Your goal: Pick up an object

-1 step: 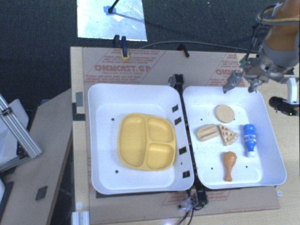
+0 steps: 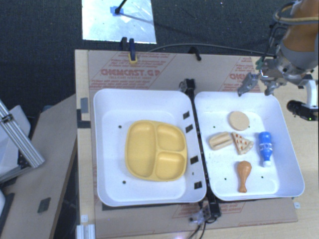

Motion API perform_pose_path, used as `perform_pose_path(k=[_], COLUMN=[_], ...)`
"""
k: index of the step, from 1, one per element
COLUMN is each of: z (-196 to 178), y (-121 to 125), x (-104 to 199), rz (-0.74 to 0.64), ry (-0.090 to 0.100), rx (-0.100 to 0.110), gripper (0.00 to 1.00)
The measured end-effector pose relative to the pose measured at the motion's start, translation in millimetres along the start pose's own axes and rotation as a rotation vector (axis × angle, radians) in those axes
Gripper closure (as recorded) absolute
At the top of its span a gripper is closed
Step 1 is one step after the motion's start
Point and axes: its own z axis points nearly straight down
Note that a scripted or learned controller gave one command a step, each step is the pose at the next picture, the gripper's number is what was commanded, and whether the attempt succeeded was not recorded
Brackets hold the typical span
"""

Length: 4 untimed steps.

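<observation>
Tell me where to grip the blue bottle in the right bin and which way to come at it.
Grip the blue bottle across the middle of its body, coming straight down from above. It lies flat on the floor of the right bin, long axis running roughly up-down in the camera view, so the fingers likely fit best on its left and right sides. The pizza slice sits close on its left, leaving less room there.

Red "CHEMCAST GP" print on the brown board [image 2: 139, 68].

Open end effector [image 2: 257, 85] above right bin [image 2: 284, 133]
</observation>
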Motion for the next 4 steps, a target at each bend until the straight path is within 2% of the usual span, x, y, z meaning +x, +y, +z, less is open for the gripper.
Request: perform_pose_path(k=[3,4], z=[149,135], y=[-11,-9], x=[11,11], rz=[-0.001,0.000], ry=[0.000,-0.001], rx=[0.003,-0.003], gripper=[0.00,1.00])
